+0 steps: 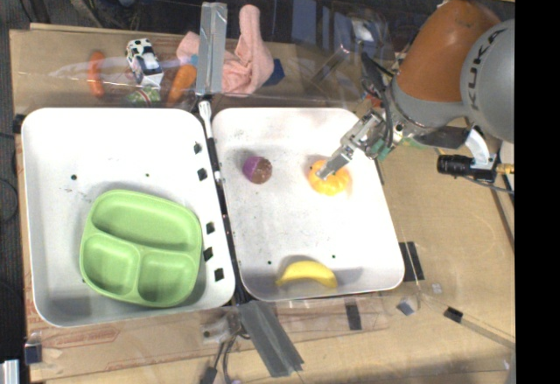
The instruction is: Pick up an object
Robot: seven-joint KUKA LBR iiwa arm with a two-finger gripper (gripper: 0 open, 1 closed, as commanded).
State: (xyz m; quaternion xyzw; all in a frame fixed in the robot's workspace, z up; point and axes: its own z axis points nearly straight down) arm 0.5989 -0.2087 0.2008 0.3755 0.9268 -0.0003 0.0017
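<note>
Gripper [328, 168] down in the right bin [367, 261], tip touching the top of an orange fruit [331, 181] near the bin's right edge; grip state impossible to tell. Purple ball [256, 169] nearby toward the left edge. Banana [307, 274] at the near edge. Green divided plate [140, 246] in the left bin [52, 155].

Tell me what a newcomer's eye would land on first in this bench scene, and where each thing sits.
The bright green divided tray in the left bin stands out first, large against the white. Next comes the grey and orange arm reaching in from the right, its tool down at the yellow-orange object in the right bin. A purple ball lies to that object's left, and a yellow banana rests by the near rim.
</note>
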